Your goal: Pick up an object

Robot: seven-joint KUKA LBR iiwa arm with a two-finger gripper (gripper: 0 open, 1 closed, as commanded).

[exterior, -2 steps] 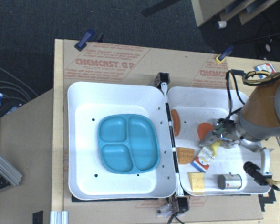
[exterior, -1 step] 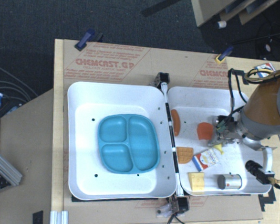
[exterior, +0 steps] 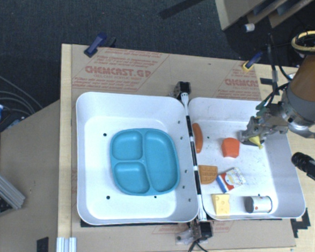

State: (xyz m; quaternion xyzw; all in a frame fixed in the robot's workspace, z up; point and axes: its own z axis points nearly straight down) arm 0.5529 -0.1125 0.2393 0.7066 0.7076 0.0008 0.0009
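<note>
1. Because the arm reaches in from the right, the gripper (exterior: 252,136) stands low over the upper right part of the right bin (exterior: 288,183), where the loose objects lie.
2. A small yellow object (exterior: 257,140) shows at the fingertips. Whether it is clamped or merely lies beneath them cannot be told, and the spacing of the fingers is not resolvable.
3. The orange block (exterior: 231,148) lies just beside the gripper, on its left, apart from the other objects, so it is judged an accessible candidate for the pick.
4. The remaining candidates are spread across the bin floor: an orange sausage-shaped toy (exterior: 197,137) against the dividing wall, a tan waffle-like square (exterior: 207,174), a clear-wrapped packet (exterior: 230,179), a yellow cheese-like block (exterior: 221,203) and a white cylinder (exterior: 257,204) near the front rim.
5. The left bin (exterior: 91,145) holds a blue divided plate (exterior: 143,160), centred and lying flat.
6. The board (exterior: 118,69) under both bins carries red print; it reads approximately "CHEMCAST", repeated at the right.
</note>
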